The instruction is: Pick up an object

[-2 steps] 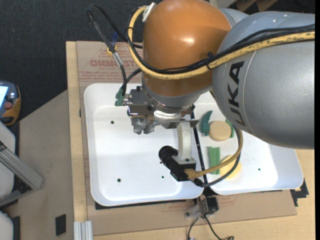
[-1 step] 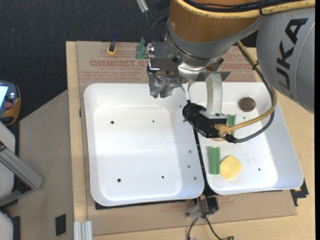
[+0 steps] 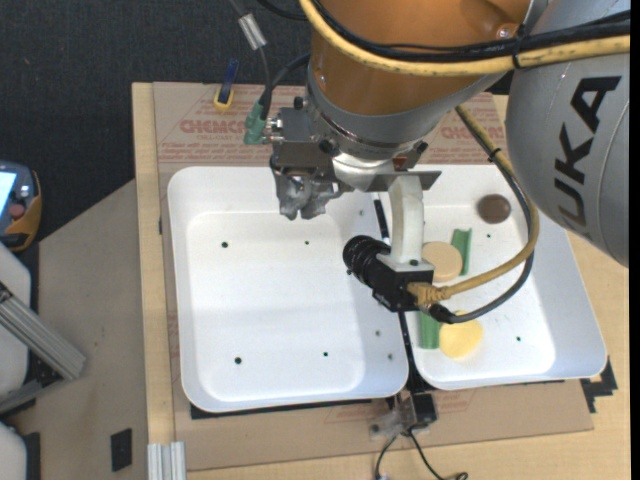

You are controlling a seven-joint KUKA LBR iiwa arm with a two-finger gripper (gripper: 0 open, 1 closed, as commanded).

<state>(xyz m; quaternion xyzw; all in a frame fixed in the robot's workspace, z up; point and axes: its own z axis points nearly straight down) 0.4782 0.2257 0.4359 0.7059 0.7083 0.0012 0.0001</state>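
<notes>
Hanging over the far part of the left bin (image 3: 172,258), the gripper (image 3: 303,200) was seen just inside that bin's far rim, a little left of the seam where the two bins meet. Whether it was spread or closed could not be made out, and nothing was seen held in it. A broad stretch of white floor, marked by a few small dark dots, was left open to the near and left sides of the gripper, bounded by the rounded rim of the bin.

The loose things were all found in the right bin (image 3: 588,340), well apart from the gripper. A brown disc (image 3: 493,208) was placed near the far rim. A tan disc (image 3: 445,261) was seen near the middle, with a green strip (image 3: 461,240) touching its right edge and running slantwise toward the near side. A yellow disc (image 3: 462,341) was set close to the near rim, just beside the strip's near end. Open floor was left along the right wall of that bin. Both bins were carried on a sheet of cardboard (image 3: 190,118).
</notes>
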